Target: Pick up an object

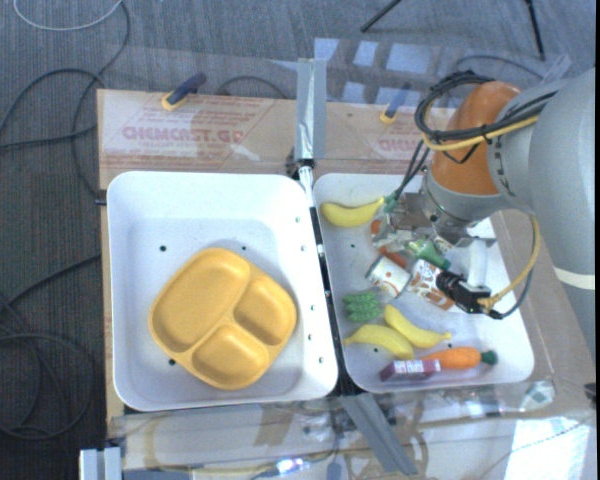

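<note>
Gripper [412, 236] low in right bin [515, 368] | grip state unclear | fingertips hidden among clutter

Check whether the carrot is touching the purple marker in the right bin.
Touching. The camera view shows the carrot lying right along the purple marker, no gap between them.

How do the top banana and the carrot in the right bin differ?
The banana is yellow and curved; the carrot is orange, straight, with a green tip. The banana lies at the bin's far left corner, close to the gripper; the carrot lies near the front edge beside a purple bar. Both are toy foods lying flat in the right bin.
</note>
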You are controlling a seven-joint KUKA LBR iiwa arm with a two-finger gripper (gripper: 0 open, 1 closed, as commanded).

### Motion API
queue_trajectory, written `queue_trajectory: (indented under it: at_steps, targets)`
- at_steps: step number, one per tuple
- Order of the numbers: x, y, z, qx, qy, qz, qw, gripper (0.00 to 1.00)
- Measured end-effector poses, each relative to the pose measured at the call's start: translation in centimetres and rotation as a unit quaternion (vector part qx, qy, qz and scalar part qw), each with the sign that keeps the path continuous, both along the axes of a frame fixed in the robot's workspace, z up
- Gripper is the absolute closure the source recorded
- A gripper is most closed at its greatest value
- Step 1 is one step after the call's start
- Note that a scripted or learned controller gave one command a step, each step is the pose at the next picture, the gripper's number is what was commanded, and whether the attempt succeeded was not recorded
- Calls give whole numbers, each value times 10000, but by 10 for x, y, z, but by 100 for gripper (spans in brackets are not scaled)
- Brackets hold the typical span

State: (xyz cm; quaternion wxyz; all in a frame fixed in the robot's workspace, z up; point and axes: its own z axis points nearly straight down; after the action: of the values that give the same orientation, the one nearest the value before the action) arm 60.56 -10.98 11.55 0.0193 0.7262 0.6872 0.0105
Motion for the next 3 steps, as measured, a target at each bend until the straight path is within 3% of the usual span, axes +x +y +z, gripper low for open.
queue_trajectory:
  at_steps: [1, 2, 3]
  targets:
    - [-15, 58, 114, 69, 217, -753, 9969, 100]
    - [-15, 58, 114, 66, 218, -755, 9969, 0]
    - [-31, 22, -7, 98, 221, -1416, 9896, 0]
